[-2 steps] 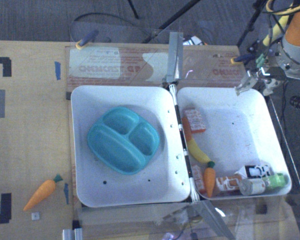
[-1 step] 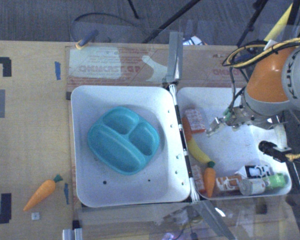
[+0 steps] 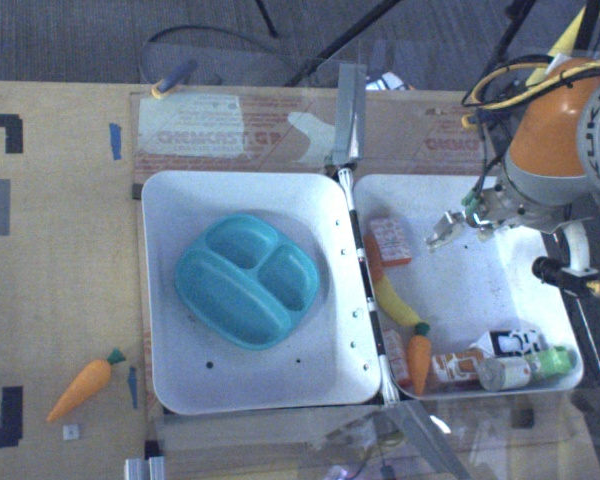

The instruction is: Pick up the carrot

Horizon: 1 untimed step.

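Two shallow white bins side by side on the tan table (image 3: 60,298). The left bin (image 3: 180,368) holds a turquoise plastic plate (image 3: 247,279) with three compartments, smooth and rounded.

The right bin (image 3: 480,288) holds along its left wall a small red-and-white carton (image 3: 390,241), a curved yellow banana (image 3: 396,304), then the carrot (image 3: 418,361), a short orange cone with a green top, lying at the near left corner with its top touching the banana's near end. Just right of it, along the near wall: a flat orange-and-white packet (image 3: 454,366), a black-and-white carton (image 3: 516,343), a clear bottle with a green cap (image 3: 522,369).

A second orange carrot (image 3: 80,388) lies on the table, left of the left bin.

Arm enters from the right, orange band above the wrist. Jaws (image 3: 450,227) are over the far part of the right bin, well apart from the carrot; cannot tell whether they are released or clenched.
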Motion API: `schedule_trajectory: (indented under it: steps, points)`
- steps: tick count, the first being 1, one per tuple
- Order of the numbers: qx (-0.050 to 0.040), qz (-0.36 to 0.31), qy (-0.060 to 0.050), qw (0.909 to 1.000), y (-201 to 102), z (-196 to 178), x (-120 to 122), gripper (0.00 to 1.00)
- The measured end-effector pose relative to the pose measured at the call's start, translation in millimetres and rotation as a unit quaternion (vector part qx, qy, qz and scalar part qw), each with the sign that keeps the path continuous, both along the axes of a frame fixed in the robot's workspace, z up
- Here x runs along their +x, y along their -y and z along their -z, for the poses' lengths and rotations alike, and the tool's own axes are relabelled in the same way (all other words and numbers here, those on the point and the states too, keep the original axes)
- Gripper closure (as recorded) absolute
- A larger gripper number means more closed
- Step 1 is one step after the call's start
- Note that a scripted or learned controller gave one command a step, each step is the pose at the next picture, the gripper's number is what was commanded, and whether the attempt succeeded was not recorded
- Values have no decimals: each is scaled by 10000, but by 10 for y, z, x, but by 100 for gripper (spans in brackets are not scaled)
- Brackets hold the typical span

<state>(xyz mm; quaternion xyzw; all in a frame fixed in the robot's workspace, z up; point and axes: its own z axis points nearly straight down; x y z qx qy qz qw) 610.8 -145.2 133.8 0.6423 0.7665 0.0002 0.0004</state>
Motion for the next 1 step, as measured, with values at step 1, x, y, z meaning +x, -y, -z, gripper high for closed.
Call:
schedule_trajectory:
  steps: [1]
  points:
    - [11, 847, 14, 9964, -123, 468, -996, 0]
